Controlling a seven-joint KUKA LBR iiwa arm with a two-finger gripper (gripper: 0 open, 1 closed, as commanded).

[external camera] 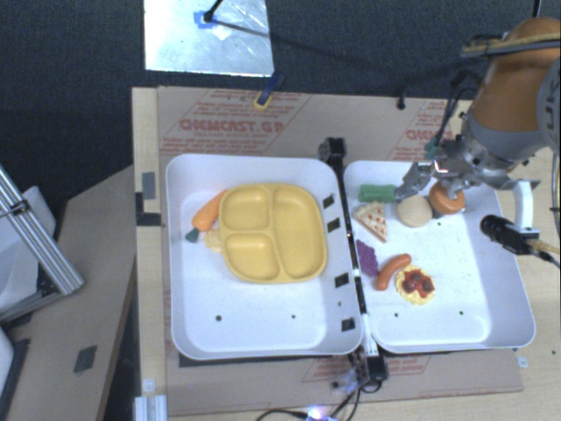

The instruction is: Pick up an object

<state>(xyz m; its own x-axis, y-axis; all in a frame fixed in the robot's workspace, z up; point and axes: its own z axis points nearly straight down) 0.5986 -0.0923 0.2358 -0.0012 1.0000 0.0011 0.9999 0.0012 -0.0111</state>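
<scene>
My gripper (427,181) hangs over the far part of the right bin (473,323), below the grey and orange arm (517,86). Just under and in front of it lie a beige ball (415,211) and an orange round piece (449,202). A green piece (377,192) and a wedge-shaped slice (372,221) lie to the gripper's left. Nearer the front of that bin are purple grapes (366,258), a sausage (393,270) and a small round yellow piece with red topping (415,284). I see nothing held.
The left bin (202,323) holds a yellow divided plate (267,232) with a carrot (209,210) at its left edge. A black ridge (344,235) separates the bins. A black part (508,233) juts over the right bin's right side.
</scene>
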